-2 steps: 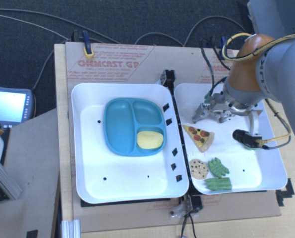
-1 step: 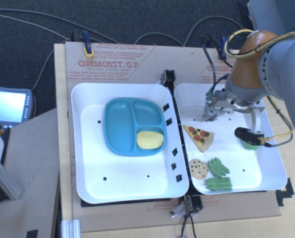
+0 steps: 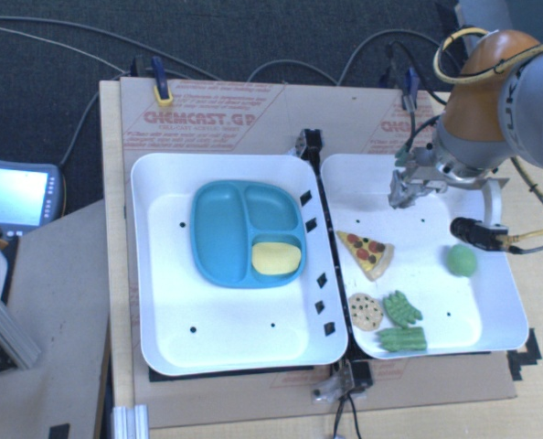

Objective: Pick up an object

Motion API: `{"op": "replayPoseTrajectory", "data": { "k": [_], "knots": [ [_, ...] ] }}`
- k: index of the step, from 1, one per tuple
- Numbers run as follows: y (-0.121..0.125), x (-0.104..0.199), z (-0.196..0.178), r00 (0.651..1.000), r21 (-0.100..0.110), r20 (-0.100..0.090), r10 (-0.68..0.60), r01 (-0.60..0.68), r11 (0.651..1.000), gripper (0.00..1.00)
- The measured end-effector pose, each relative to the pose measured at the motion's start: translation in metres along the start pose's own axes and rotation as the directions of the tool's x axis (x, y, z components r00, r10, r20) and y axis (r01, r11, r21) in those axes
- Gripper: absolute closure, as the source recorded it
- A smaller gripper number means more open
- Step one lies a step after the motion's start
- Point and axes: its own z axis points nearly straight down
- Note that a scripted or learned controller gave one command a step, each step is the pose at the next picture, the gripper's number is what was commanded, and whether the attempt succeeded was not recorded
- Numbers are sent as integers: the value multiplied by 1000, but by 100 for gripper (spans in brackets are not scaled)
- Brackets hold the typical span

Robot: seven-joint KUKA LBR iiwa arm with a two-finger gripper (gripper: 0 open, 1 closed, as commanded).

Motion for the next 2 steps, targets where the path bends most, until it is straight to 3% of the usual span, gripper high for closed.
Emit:
{"op": "replayPoseTrajectory", "data": {
  "k": [2],
  "knots": [
    [7,10,-98,1000,-2,0,-2,2,1000,100]
  ]
}}
